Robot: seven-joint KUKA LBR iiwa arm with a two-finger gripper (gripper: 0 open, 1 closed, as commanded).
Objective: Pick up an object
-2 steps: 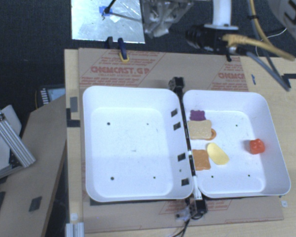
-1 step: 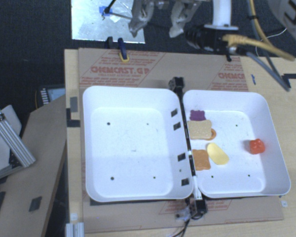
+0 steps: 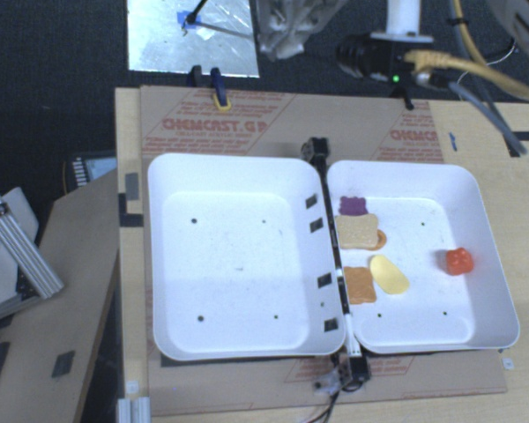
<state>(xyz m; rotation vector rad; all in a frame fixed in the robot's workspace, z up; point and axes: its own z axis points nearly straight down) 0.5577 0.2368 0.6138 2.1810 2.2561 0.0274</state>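
While the claw [image 3: 286, 25] hangs beyond the far rim, toys sit in the right bin [image 3: 485, 236].
Its blurred fingers perhaps stand apart; I cannot tell.

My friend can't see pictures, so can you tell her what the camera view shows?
Two shallow white bins sit side by side on a bench; the right bin holds a purple piece, a toast slice, a yellow piece, an orange-brown slice and a red piece. The end effector hangs above the bench's far edge.
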